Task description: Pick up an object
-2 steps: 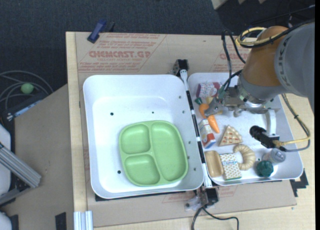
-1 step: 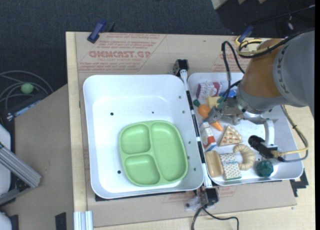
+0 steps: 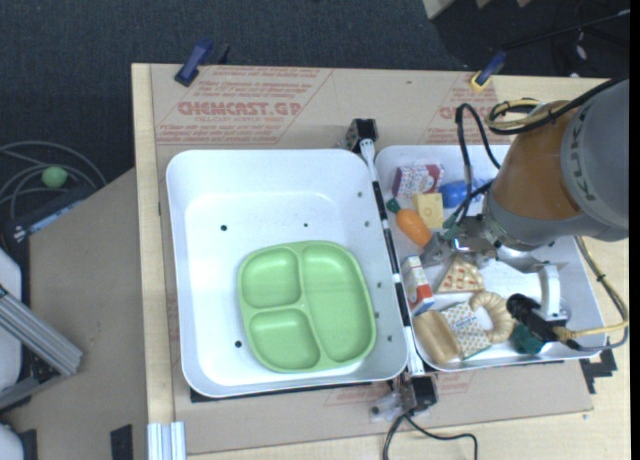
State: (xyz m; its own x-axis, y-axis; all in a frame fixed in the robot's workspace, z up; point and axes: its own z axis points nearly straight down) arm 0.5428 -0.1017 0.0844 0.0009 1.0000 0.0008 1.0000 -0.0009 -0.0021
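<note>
The right bin (image 3: 400, 163) holds a jumble of toy foods. An orange carrot-like piece (image 3: 410, 224) lies beside a yellow cheese block (image 3: 430, 210), with a purple and white packet (image 3: 414, 180) and a blue item (image 3: 454, 193) behind them. A tan waffle wedge (image 3: 461, 277), a small white tube with a red band (image 3: 418, 284), a brown bread loaf (image 3: 436, 336), a beige ring (image 3: 492, 308) and a dark green item (image 3: 528, 326) lie nearer the front. My gripper (image 3: 460, 240) hangs low over the bin's middle, just above the waffle wedge and right of the carrot.
The left bin (image 3: 200, 248) holds a green divided plate (image 3: 303, 305). The grey and orange arm (image 3: 545, 178) covers the right bin's far right part. A black cable loops by the arm's top. Clamps sit between the bins at back and front.
</note>
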